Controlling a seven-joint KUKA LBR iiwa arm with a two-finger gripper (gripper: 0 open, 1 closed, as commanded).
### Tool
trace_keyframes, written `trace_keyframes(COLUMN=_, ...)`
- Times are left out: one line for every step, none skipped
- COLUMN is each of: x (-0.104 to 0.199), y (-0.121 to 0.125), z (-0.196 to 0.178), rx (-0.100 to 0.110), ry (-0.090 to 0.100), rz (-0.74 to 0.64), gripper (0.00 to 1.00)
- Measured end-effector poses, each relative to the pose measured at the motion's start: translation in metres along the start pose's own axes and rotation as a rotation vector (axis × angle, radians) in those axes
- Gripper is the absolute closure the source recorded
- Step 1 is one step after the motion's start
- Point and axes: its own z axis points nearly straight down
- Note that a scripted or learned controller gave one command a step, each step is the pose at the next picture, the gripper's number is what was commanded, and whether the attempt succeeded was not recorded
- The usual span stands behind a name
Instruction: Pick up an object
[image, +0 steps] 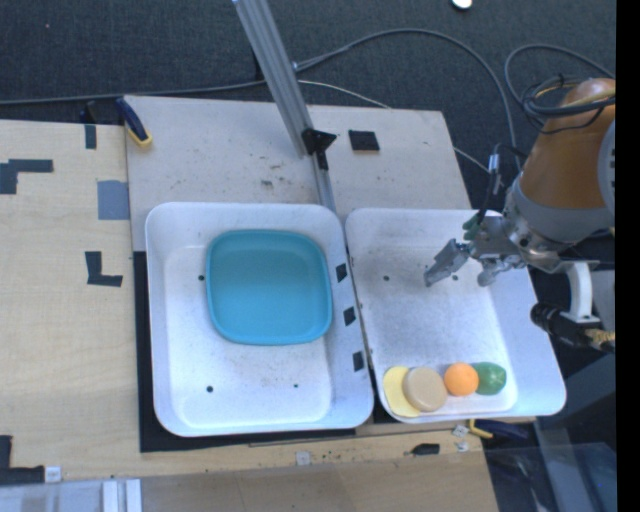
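Observation:
My gripper (463, 270) hangs over the right bin (400, 240), near its upper right part, with its two grey fingers spread apart and nothing between them. Along the near edge of that bin lie a yellow disc (396, 392), a tan round piece (425, 388), an orange ball (461, 379) and a green piece (491, 377), side by side. They sit well below the gripper in the view, apart from it.
The left bin (175, 330) holds a square teal plate (268, 286). A grey metal pole (285, 80) slants from the top down to the gap between the bins. Cables lie on the dark floor behind the bench.

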Motion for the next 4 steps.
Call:
trace_keyframes(x=0.004, y=0.000, z=0.043, rx=0.004, ry=0.000, rz=0.000, gripper=0.00)
trace_keyframes(x=-0.002, y=-0.009, z=0.094, rx=0.004, ry=0.000, rz=0.001, gripper=0.00)
trace_keyframes(x=-0.001, y=-0.011, z=0.147, rx=0.005, ry=0.001, rz=0.001, gripper=0.00)
trace_keyframes(x=-0.001, y=-0.009, z=0.134, rx=0.001, ry=0.000, rz=0.000, gripper=1.00)
